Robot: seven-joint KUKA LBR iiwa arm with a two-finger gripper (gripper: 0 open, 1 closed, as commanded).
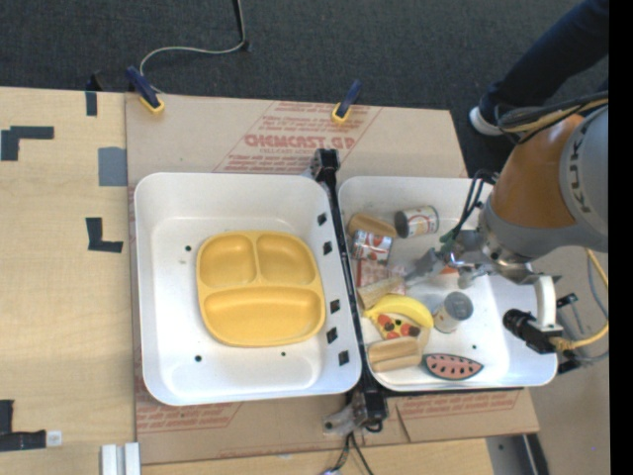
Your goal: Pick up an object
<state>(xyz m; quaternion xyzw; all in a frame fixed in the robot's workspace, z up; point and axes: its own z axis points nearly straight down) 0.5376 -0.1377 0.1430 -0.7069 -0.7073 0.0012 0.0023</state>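
Lower edge of the frame: we see the black clamp (358, 416) gripping the joint where the two bins meet, the item closest to the camera.
Watermelon slice (453, 367): a toy wedge, red with a green rind, lies flat at the lower right of the right bin (514, 369).
Sandwich toy (395, 354): a tan block lies just left of the watermelon slice, touching the pizza slice (396, 328) above it.
Banana (400, 308): we find it curved over the pizza slice, at the left of the right bin.
Grey cup (454, 310): a small cylinder stands just right of the banana.
Can (416, 221): it lies on its side at the top of the right bin, with a brown roll-shaped toy (370, 227) and a red-and-white packet (372, 248) to its left.
Gripper (435, 262): we see it low in the middle of the right bin, above the grey cup; its fingers are a blur of grey metal, and we cannot tell how far apart they stand or whether anything is between them.
Arm (554, 191): grey with an orange band, it enters from the right of the frame.
Left bin (163, 265): it carries a yellow divided plate (261, 288), three compartments facing up, centred.
Bench: cardboard sheet (287, 137) under both bins, two yellow-and-blue clips (145, 90) along its top edge.
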